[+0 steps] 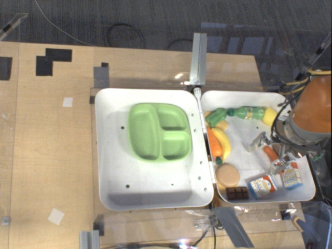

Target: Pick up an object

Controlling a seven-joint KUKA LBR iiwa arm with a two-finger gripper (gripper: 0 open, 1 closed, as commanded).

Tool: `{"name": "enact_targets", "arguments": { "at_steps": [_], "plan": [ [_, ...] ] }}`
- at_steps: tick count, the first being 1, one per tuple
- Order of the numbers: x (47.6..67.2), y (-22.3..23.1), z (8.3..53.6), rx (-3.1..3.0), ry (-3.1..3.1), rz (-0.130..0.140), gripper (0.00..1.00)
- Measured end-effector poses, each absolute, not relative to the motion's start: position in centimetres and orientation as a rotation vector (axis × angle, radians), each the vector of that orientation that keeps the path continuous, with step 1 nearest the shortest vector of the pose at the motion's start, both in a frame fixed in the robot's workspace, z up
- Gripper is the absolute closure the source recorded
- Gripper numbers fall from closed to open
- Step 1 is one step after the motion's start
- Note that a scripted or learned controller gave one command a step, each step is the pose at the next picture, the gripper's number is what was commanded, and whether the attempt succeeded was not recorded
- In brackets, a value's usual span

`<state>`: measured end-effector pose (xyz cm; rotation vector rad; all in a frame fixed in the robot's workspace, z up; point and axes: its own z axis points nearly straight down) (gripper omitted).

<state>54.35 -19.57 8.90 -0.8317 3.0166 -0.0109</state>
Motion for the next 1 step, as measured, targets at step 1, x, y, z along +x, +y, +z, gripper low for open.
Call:
{"name": "enact_targets", "arguments": {
  "at_steps": [1],
  "plan": [
    [54.79,-19.46,10.33,-0.833,3.005,-0.018,1.00]
  ]
}}
